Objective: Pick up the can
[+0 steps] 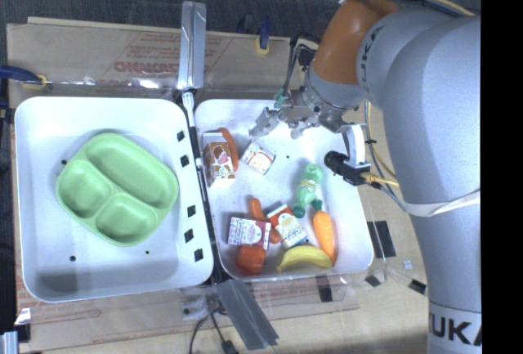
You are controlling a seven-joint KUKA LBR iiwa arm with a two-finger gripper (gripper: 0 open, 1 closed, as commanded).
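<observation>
White right bin [359, 258] crowded along its front wall, bare floor at its back, can [221, 162] lying by the left wall, gripper [276, 122] above the back floor, fingers spread, holding nothing, well apart from the can

Can [220, 162] flat by right bin's left wall [201, 181]

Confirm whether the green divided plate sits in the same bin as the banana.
No. The green divided plate lies in the left bin, while the banana lies in the right bin.
</observation>
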